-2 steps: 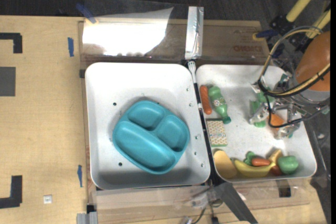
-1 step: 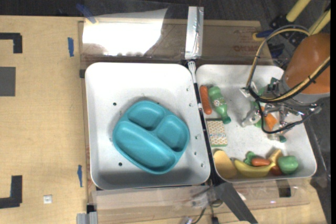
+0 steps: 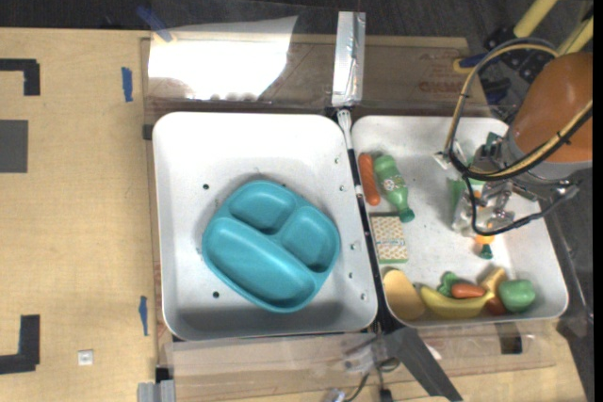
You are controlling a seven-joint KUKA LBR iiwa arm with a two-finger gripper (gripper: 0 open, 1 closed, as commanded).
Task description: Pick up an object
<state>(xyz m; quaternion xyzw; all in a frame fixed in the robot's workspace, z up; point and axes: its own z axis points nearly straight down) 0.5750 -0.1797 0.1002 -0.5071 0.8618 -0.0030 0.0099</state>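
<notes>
Bench, light wood, is being occupied by two shallow white bins set side by side.

Left bin: one teal divided plate, three compartments, is being held near the middle, tilted slightly in plan.

Right bin: several small items are being held. An orange carrot and a green bottle-shaped toy are lying side by side, touching, against the left wall. A small patterned square card is lying just below them. Along the near edge a yellow banana, a red-orange piece, a green round toy and a pale yellow slice are being kept clustered together.

Arm, grey with orange band, is being extended in from the right, with cables looped around the wrist. Gripper is being positioned low over the right part of the right bin, above the cluster. Whether it is wide, narrow or holding anything cannot be told, the tips being obscured by cabling.
</notes>
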